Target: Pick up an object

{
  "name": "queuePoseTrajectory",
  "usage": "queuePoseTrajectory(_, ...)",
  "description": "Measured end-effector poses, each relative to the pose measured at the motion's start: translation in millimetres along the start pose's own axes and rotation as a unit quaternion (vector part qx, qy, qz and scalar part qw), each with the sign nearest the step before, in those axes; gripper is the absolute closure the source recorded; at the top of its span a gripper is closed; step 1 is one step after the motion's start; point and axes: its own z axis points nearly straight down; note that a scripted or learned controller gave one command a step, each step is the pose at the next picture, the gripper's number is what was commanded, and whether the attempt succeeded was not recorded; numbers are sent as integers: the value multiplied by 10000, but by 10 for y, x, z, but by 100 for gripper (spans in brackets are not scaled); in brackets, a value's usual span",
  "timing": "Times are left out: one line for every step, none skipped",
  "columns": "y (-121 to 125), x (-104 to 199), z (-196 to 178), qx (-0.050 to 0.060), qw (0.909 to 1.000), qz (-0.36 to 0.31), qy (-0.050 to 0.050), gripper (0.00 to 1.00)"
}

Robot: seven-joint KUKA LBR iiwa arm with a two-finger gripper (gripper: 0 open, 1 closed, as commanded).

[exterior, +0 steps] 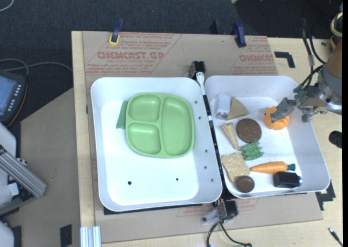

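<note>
Several toy foods lie in the right bin (312, 148). At its upper right sits an orange fruit (276, 124), and my gripper (283, 110) reaches in from the right, directly over the fruit's top and touching or nearly touching it. Part of the fruit is hidden under the gripper. Other pieces are a brown round disc (248, 130), a carrot (268, 167), a green leafy piece (251, 150), a tan wedge (237, 109) and a white cylinder (222, 105).
The left bin (109, 148) holds a green divided plate (160, 125). A cracker (234, 165), a brown cookie (244, 184), a pale stick (229, 135) and a black block (286, 179) crowd the right bin's lower half. Cables hang at the far right.
</note>
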Motion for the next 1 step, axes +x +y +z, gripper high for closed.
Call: queuePoseTrajectory(30, 2, -70, -65, 10000, -15, -15, 0)
